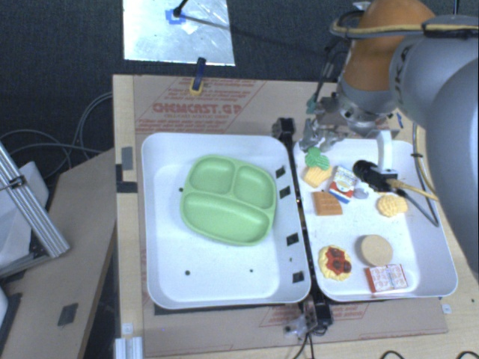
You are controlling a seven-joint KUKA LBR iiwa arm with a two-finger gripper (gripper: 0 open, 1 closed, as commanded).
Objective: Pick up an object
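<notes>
My gripper (317, 137) hangs over the far left corner of the right bin (434, 271), just above a small green toy vegetable (317, 158). A yellow cheese wedge (316, 176) lies right below the vegetable. Nearby lie a brown cracker (326, 203) and a white, red and blue packet (343, 185). Nothing can be seen held in the gripper.
The right bin also holds a yellow ridged piece (391, 204), a round tan cookie (373, 250), a small pizza (335, 262) and a red and white box (386, 277). A green divided plate (228, 199) lies in the left bin (161, 275). The arm covers the right bin's far side.
</notes>
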